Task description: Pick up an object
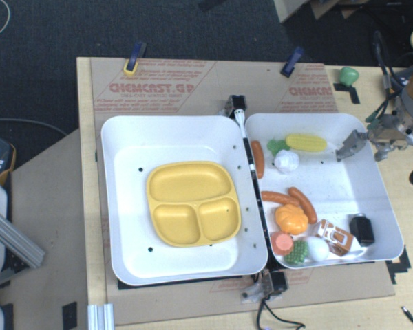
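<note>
**Objects piled in right bin, gripper spread and empty**

Objects are small toy foods, all in the right bin [389,199]. A yellow corn cob [306,143] lies near the far wall, with a green piece [277,145] touching its left end and a white ball [286,160] just below. One red sausage [258,158] lies along the left wall. Two more sausages [279,198] [303,203] sit mid-bin, just above an orange pumpkin-like toy [291,218]. The near corner is crowded: pink disc [282,243], broccoli [297,253], a white lump [318,249], a brown-and-white box [337,238] and a black block [361,229] at the right.

Gripper [366,149] is over the bin's far right corner. Its fingers [348,147] are spread apart with nothing between them, and it is near the corn but not touching it.

Left bin [124,184] holds a yellow divided plate [193,203].

Hard to read: the print on the box is too small, the white lump is partly covered by the broccoli and box, and what the green piece is cannot be told. The arm is cut off at the right edge.
</note>
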